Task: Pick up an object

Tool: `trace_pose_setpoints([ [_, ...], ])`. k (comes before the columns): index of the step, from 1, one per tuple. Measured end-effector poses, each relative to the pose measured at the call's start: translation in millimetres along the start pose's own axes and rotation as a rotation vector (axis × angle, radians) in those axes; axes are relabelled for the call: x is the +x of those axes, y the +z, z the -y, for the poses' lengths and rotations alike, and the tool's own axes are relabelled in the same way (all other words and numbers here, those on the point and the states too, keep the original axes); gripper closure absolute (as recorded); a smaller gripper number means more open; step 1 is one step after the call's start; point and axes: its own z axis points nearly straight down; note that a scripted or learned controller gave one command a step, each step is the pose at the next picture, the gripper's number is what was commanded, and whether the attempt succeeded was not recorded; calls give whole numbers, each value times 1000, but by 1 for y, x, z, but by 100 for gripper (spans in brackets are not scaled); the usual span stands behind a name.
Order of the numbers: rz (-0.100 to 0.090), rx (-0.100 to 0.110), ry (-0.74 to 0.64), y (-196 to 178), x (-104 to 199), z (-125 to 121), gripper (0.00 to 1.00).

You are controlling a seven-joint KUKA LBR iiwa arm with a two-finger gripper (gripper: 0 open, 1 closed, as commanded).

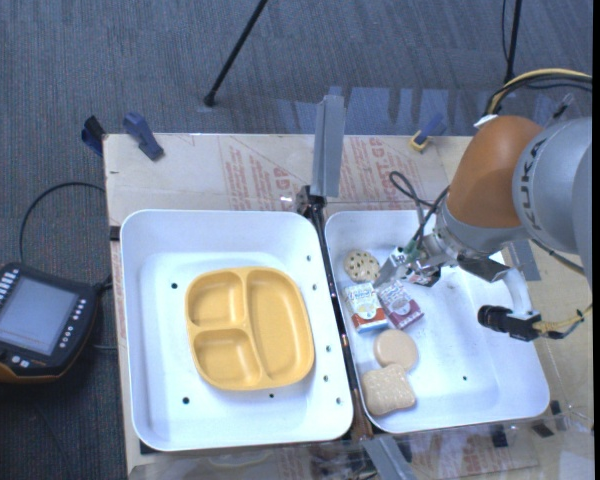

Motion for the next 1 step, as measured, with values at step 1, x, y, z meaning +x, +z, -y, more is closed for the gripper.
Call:
trace_pose_setpoints([
  [1,-1,1,-74,15,21,32,0],
])
